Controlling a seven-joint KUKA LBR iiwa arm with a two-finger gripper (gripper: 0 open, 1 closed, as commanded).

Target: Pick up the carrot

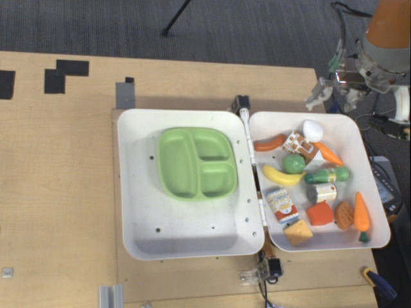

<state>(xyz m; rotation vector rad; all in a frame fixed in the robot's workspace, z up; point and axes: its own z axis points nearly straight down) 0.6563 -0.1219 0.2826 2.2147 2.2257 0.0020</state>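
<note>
Camera view: the carrot lies along the right wall of the right bin, green tip toward the near corner, just beside a brown cookie-like piece. A second orange carrot-like piece rests below a white egg. The tool hangs beyond the bin's far right corner — whether it is released or clenched, I cannot tell. The left bin carries a green divided plate.
</note>
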